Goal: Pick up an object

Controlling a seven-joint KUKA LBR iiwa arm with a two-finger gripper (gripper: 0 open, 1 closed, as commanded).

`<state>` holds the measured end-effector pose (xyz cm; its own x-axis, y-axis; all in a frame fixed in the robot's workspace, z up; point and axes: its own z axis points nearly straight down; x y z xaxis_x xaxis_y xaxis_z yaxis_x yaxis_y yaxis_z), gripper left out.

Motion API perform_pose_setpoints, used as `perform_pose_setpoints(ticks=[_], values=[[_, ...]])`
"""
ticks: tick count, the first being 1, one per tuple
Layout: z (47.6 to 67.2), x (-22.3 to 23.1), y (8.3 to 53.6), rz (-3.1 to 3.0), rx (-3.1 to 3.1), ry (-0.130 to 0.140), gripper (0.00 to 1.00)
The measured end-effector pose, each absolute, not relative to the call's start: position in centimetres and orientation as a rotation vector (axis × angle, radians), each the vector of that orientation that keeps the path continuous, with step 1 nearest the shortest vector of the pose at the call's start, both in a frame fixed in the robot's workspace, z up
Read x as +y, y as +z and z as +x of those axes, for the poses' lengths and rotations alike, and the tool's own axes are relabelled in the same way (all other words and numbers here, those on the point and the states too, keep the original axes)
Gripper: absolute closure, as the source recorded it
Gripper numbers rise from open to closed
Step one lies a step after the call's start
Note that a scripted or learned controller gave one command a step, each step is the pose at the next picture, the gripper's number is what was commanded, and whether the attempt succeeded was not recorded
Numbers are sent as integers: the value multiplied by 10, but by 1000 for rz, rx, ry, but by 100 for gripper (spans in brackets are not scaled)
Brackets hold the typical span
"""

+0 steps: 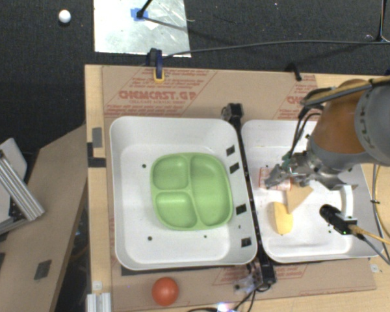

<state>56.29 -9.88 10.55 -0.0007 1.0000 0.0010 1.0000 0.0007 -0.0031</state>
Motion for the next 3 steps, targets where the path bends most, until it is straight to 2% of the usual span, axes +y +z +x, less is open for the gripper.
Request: perform_pose_setpoints(ticks=[1, 2, 3], values=[[568, -99, 93, -2225, -2227, -12, 0], [574, -101, 109, -2240, -2240, -30, 100], [578, -100, 173, -2221, -2230, -6, 100]])
